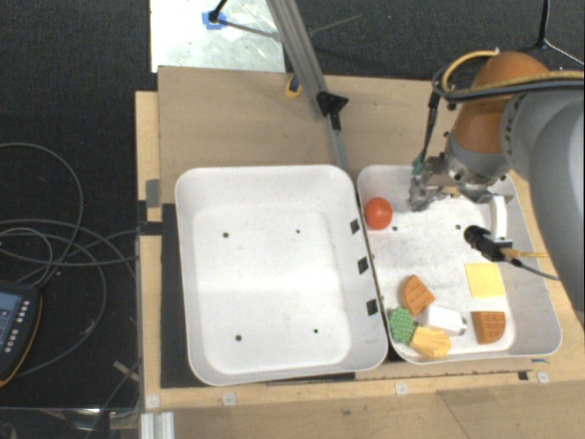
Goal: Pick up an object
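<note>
Yellow block (430, 341), green piece (400, 324), waffle-textured orange piece (418, 294): near edge, right bin (539, 323). Round red-orange ball (378, 213): far left. Gripper (422, 193) near ball; finger state cannot tell.

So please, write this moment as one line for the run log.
gripper: low in right white bin, far end | nearest: round red ball, apart | held: nothing seen

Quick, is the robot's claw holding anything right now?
End effector: cannot be told; it hangs over the right bin, beside the red ball, with nothing seen in it.
</note>
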